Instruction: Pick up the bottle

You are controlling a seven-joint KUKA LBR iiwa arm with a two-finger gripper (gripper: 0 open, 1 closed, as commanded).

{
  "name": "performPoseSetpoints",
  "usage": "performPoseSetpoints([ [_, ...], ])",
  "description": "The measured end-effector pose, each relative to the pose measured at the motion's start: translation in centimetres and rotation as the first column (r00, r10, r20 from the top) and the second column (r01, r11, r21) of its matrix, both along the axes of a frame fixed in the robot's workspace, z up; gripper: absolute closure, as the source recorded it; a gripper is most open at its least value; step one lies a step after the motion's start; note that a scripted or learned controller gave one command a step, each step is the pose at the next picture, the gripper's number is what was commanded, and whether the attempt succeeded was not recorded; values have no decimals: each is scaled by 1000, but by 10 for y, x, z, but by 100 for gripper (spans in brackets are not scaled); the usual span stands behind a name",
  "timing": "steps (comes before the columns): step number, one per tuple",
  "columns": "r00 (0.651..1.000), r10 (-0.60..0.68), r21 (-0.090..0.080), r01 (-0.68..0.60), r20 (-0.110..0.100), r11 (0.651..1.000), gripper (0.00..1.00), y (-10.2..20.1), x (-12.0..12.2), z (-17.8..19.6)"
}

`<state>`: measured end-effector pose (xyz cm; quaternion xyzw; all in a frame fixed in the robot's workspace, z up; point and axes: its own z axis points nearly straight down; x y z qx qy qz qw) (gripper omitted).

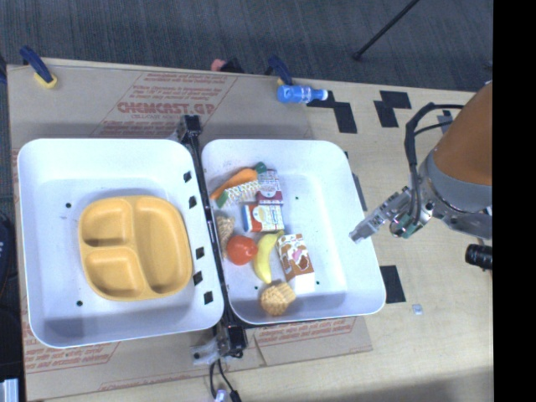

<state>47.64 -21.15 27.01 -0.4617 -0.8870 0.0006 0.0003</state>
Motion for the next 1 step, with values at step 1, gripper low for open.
performPoseSetpoints([
  [1,977,-211,1,211,-2,977,100,0,0,-5],
])
